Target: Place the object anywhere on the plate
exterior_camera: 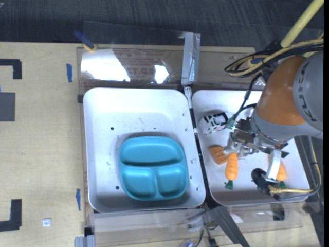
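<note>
Camera view: grey arm with orange band (288, 99) reaches over the right white bin (247, 192). Two-finger gripper (235, 149) is closed on an orange plastic carrot with green top (232, 169), which hangs upright. Blue three-compartment plastic plate (153, 166) lies in the left white bin (103, 117).

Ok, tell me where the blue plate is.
The blue plate lies in the left bin, toward its near edge, across the divider from the carrot.
</note>
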Robot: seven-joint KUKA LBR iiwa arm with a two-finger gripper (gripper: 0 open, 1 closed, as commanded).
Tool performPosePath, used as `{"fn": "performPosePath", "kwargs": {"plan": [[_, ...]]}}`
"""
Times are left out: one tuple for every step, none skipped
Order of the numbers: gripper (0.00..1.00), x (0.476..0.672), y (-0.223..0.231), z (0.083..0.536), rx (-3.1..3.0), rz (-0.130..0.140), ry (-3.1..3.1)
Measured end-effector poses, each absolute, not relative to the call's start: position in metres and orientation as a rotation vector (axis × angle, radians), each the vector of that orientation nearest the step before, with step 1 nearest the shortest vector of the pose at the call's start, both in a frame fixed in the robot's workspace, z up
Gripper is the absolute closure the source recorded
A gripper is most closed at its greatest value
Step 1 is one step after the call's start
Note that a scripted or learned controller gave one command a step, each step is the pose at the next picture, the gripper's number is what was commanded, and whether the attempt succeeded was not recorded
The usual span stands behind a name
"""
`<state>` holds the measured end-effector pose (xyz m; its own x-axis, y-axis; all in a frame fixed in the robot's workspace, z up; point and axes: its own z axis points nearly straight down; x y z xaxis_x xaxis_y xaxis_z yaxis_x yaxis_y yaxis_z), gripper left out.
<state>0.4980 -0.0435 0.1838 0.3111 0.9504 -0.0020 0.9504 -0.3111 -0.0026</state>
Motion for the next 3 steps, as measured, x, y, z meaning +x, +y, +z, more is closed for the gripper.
{"fn": "performPosePath", "kwargs": {"plan": [[1.0, 0.594, 0.032, 0.184, -2.519, 0.001, -1.875], [1.0, 0.585, 0.102, 0.167, -2.542, 0.007, -1.838], [0.0, 0.586, 0.101, 0.167, -2.546, 0.006, -1.836]]}}
